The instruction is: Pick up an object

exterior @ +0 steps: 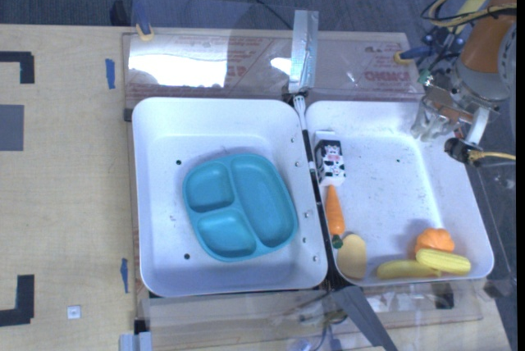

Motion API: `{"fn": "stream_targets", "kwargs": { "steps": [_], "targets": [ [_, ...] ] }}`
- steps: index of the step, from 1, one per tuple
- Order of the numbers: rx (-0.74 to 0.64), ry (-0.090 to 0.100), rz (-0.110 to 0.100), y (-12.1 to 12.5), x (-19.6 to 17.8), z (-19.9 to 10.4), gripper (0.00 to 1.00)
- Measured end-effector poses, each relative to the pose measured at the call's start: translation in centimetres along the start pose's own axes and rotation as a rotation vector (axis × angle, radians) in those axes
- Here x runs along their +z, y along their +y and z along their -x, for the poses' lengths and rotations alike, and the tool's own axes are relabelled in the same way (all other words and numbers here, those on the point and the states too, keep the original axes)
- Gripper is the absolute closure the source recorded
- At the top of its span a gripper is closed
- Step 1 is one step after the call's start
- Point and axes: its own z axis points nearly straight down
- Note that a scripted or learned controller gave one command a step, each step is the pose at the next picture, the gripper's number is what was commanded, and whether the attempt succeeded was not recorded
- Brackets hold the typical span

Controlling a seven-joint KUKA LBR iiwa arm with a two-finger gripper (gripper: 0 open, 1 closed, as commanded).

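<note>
The right bin [385, 152] holds several toy items. A small black-and-white box [330, 161] lies by its left wall, with an orange carrot [335, 211] just below it. A pale yellow pear-like piece [352, 254] sits in the front left corner. Along the front right are a yellow banana [402, 268], an orange fruit [434, 240] and a yellow corn-like piece [444, 261]. My gripper [432, 125] hangs over the bin's back right corner, well away from all of these, with nothing seen in it.
The left bin [156, 136] carries a blue divided plate [238, 206]. A clear panel [213, 54] and a metal post [303, 50] stand behind the bins. Cables [451, 9] loop around the arm at the upper right.
</note>
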Motion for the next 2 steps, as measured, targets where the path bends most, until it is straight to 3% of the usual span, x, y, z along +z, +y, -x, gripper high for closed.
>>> {"fn": "stream_targets", "kwargs": {
  "steps": [1, 2],
  "targets": [
    [0.173, 0.006, 0.008, -1.4, 3.6, 0.4, 1.00],
    [0.338, 0.010, 0.011, -5.6, 3.6, 2.3, 1.00]
  ]
}}
